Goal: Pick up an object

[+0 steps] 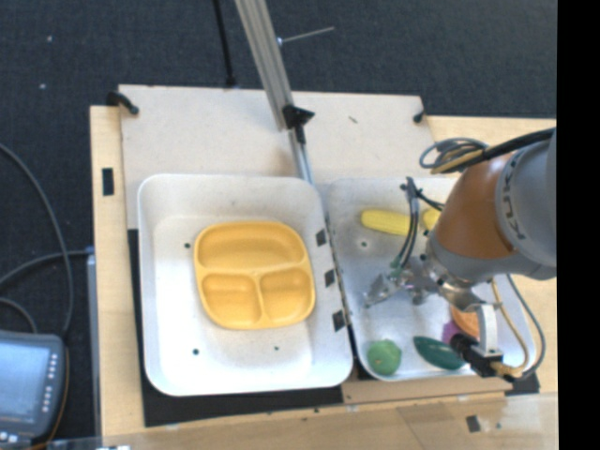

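My gripper [382, 289] hangs low over the middle of the right bin [349, 251], its metal fingers pointing left and down, with nothing visibly between them. A yellow banana-shaped object [386, 221] lies at the bin's far side, just above the gripper. A green round object [383, 355] sits at the bin's near edge, below the gripper. A dark teal object [437, 352] lies to its right, and an orange piece [462, 322] shows beside the wrist. The arm's orange band [473, 218] covers much of the bin's right half.
The left bin [169, 345] holds a yellow three-compartment tray [253, 272]. A slanted aluminium bar [267, 54] runs from the top down to the divide between the bins. Cables loop around the wrist at the right. A monitor corner sits bottom left.
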Robot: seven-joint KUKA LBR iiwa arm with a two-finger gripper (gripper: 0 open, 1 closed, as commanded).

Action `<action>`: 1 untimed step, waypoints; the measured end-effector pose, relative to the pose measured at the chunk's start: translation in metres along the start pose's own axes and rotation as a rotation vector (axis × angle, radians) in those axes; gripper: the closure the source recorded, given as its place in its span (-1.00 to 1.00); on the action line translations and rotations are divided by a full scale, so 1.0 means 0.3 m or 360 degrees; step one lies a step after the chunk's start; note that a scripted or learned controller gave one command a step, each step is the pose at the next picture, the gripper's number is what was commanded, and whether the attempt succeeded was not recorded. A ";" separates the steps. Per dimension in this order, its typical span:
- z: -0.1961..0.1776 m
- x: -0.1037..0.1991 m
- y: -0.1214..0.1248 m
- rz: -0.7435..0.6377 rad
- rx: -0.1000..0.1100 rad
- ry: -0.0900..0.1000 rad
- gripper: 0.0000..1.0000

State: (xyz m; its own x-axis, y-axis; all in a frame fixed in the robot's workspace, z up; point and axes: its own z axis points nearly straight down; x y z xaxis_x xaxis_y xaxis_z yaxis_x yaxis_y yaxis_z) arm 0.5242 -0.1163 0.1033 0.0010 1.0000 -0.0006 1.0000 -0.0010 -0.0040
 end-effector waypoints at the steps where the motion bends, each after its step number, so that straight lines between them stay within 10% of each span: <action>1: -0.047 -0.004 0.008 0.0011 -0.0013 0.0000 1.00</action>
State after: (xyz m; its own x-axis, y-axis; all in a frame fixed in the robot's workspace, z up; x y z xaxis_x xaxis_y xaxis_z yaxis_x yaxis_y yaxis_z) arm 0.5267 -0.1176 0.1173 0.0081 1.0000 -0.0008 1.0000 -0.0081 0.0042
